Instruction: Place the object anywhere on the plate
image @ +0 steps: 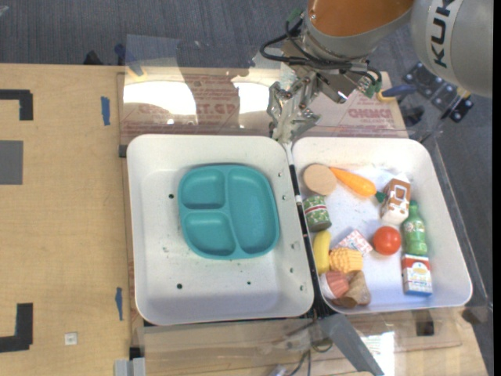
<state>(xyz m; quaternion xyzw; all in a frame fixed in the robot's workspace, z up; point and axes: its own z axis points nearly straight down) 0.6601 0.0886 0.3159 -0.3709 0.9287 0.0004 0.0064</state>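
Currently I judge the pick step pending: gripper hangs above the bins' far edge, jaw state indeterminate. Toy items occupy the right bin; the teal plate sits left. Next: descend, grasp one.

2 white bins, 1 teal plate, approx. 11 toy foods in right bin.
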